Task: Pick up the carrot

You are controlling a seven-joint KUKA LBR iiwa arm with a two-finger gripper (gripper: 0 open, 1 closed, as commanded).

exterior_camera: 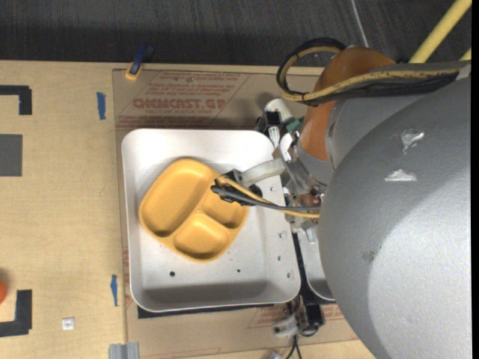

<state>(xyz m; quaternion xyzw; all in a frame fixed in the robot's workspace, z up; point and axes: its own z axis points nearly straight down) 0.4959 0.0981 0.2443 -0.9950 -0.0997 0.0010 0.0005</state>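
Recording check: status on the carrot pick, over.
Gripper low at white bin's right wall, beside yellow divided plate. Orange scrap at bench's left edge, cropped: carrot unconfirmed. Arm hides most of second bin.

A shallow white plastic bin (254,275) sits at the centre of the frame on a flat brown cardboard sheet (179,96), which lies on the pale wooden table (60,215). In the bin's left half, near the left wall, lies a yellow three-compartment plastic dish (187,208). The big grey robot arm (404,223) takes up the right of the frame, over the second white bin (320,289), which sits just beside the first. The claw (290,163) is above the first bin's right rim. A small blue-and-yellow object (138,60) lies at the cardboard's upper left corner.
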